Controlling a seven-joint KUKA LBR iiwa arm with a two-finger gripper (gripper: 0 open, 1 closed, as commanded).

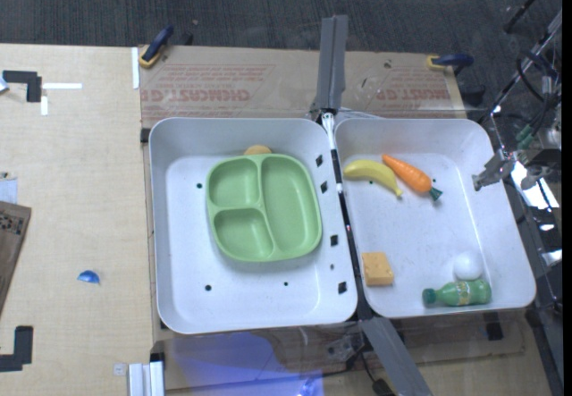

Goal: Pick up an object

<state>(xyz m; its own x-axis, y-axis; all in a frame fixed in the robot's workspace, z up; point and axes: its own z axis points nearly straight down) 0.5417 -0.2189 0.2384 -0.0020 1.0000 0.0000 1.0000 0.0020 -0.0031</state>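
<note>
Two white bins side by side on the bench, touching along the middle. Left bin [170, 233] with a green divided plate [265, 206] lying flat near its centre, three compartments, nothing in them. Just behind the plate's far rim, a small yellowish thing [257, 150] peeking out, too hidden to name.

Right bin [429, 233] with all the grabbable stuff: banana [371, 173] and carrot [409, 173] near the far wall, close together, carrot's green end pointing toward the near right. Yellow block [378, 269] by the near left side, next to the divider. Green bottle [458, 294] lying on its side in the near right corner, with a white ball [466, 266] just behind it, touching or nearly so.

Gripper [487, 178] over the right bin's right edge, apart from every item, nothing in it as far as visible. Open or closed, can't tell, too small and blurry.

Also two blue clamps [156, 44] on the brown cardboard [206, 81] behind the bins.
</note>
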